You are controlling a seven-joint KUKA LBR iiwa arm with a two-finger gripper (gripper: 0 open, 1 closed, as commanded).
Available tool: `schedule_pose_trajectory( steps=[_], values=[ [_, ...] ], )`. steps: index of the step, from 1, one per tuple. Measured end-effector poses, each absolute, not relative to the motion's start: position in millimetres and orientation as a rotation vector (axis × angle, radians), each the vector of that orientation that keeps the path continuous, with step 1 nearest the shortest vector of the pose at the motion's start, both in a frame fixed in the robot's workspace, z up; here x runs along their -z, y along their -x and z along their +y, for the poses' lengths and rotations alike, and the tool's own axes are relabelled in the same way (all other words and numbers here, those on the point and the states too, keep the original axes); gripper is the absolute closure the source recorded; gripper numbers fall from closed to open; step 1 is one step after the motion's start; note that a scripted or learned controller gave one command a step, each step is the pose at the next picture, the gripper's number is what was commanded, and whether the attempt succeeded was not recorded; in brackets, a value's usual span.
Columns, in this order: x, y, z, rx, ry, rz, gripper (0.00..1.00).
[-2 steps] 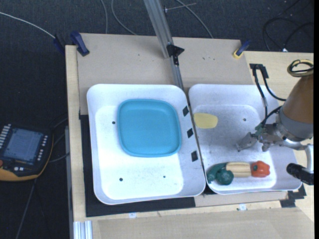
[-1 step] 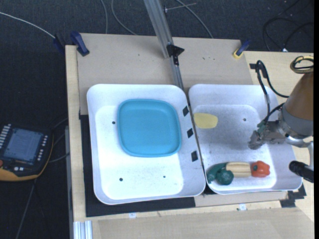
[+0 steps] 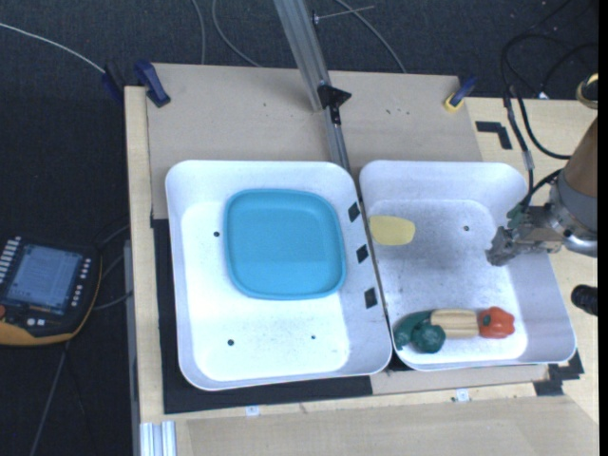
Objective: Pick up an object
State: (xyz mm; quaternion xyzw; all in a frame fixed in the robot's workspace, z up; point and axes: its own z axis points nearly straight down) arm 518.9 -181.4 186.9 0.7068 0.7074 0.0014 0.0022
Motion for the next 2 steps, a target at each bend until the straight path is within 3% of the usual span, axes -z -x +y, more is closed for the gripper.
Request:
schedule_pose_trajectory(
  steps=[2],
  values=[
    [-282, -519.0, -185, -0.005, -2.218, 2.219, 1.0]
  ],
)
